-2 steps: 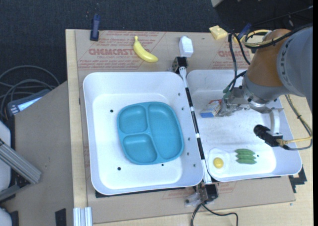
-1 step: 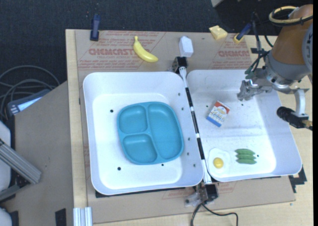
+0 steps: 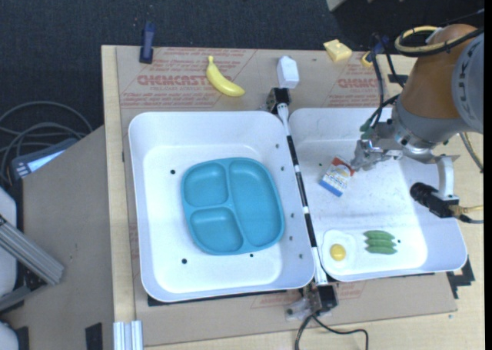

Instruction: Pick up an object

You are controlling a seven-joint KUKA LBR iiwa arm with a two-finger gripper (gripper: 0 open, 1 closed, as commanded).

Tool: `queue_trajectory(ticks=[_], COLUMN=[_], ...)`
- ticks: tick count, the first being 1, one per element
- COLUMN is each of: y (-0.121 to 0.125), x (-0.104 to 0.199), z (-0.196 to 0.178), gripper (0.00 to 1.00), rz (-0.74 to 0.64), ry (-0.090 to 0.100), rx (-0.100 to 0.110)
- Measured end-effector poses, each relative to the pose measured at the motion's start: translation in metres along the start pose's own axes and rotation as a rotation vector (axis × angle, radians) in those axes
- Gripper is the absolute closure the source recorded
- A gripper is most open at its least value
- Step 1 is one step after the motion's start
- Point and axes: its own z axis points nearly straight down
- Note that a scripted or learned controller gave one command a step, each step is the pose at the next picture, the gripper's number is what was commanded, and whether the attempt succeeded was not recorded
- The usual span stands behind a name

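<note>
You had the gripper (image 3: pixel 367 150) low in the right bin (image 3: pixel 450 252), just right of the small red, white and blue packet (image 3: pixel 336 176); whether it was open or closed could not be told. Bare floor lay mid-bin. The green pods (image 3: pixel 380 242) and yellow piece (image 3: pixel 337 251) crowded the near edge. The blue divided plate (image 3: pixel 231 205) filled the left bin (image 3: pixel 150 145).

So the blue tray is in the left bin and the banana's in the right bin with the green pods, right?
Not quite. The camera view shows the banana outside both bins, on the bench behind the left bin. The blue tray is in the left bin, and the green pods are in the right bin.
</note>
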Motion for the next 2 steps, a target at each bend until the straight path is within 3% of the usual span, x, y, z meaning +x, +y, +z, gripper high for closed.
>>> queue_trajectory(ticks=[1, 2], y=[0.000, 0.020], x=[0.000, 0.028], z=[0.000, 0.057], gripper=[0.00, 0.00], rz=[0.000, 0.000], ry=[0.000, 0.000], rx=[0.000, 0.002])
